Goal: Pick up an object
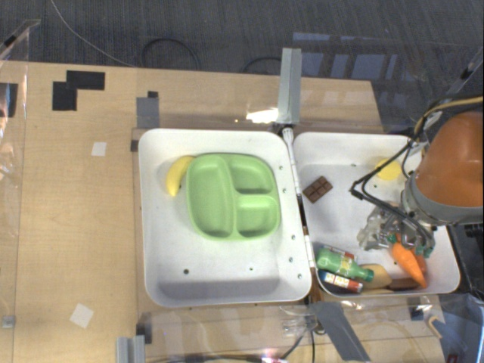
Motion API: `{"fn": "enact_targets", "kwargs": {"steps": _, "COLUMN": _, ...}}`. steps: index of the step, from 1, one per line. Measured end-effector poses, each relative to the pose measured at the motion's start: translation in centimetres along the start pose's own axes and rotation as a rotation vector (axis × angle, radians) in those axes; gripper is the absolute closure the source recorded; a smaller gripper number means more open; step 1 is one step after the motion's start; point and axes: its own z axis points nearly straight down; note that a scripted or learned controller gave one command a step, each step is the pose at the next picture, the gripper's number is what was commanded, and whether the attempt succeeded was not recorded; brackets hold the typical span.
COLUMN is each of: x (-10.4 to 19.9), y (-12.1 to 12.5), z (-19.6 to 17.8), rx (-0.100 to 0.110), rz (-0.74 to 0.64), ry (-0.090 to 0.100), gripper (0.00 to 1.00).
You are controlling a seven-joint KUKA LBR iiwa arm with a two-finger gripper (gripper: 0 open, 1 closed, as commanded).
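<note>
Left white bin (159, 278): green divided plastic plate (231, 195), yellow banana (176, 175) at its left edge, both untouched. Right white bin (333, 153): brown chocolate bar (317, 189), green bottle (339, 262), orange carrot (409, 260). My tool (392, 231) low beside carrot; I can't tell its grip. Judge: nothing lifted, pick not done.

Green divided plate (231, 196) central in left white bin (162, 278), banana (178, 175) touching its ten o'clock edge, black tape shapes (76, 88) on wooden bench (68, 225)
</note>
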Motion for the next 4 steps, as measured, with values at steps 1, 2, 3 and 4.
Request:
{"fn": "enact_targets", "kwargs": {"steps": 1, "x": -13.3, "y": -4.1, "z": -2.0, "rx": 0.003, "rz": -0.049, "ry": -0.002, "gripper": 1.0}}
{"fn": "enact_targets", "kwargs": {"steps": 2, "x": -10.0, "y": -6.3, "z": 2.3, "rx": 0.0, "rz": -0.428, "ry": 0.005, "gripper": 1.0}}
{"fn": "enact_targets", "kwargs": {"steps": 3, "x": -10.1, "y": -6.2, "z": 2.2, "rx": 0.0, "rz": -0.428, "ry": 0.003, "gripper": 0.0}}
{"fn": "enact_targets", "kwargs": {"steps": 4, "x": -6.0, "y": -7.3, "z": 6.7, "rx": 0.003, "rz": -0.389, "ry": -0.007, "gripper": 0.0}}
